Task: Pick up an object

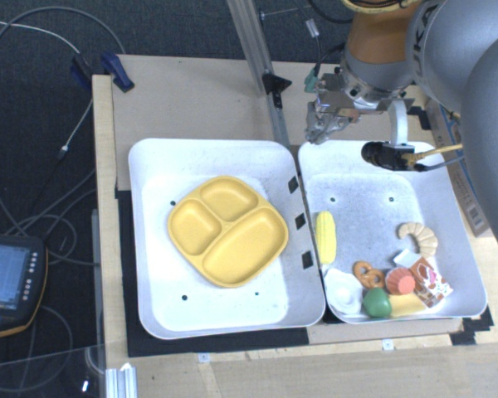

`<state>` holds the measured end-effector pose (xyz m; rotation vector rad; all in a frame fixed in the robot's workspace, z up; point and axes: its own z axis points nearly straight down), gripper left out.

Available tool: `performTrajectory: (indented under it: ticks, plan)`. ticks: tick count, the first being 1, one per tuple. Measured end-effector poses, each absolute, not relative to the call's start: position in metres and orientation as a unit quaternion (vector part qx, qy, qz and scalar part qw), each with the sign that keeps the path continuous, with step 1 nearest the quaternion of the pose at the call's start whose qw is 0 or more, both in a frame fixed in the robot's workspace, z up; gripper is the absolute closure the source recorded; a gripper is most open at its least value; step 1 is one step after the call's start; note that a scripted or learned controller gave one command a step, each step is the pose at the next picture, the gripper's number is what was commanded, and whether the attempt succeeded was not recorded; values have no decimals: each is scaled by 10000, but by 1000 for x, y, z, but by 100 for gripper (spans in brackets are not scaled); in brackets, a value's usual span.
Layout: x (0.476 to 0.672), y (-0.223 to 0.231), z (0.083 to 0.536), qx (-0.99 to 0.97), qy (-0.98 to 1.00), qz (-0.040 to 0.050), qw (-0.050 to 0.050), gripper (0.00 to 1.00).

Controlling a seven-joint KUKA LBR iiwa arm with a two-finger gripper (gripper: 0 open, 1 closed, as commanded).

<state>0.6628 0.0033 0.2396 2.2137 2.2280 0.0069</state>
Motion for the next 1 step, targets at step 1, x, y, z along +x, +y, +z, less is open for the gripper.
performTrajectory:
  ticks: [1]
  plan:
    - [674, 61, 246, 7046, 7096, 21, 2, 100]
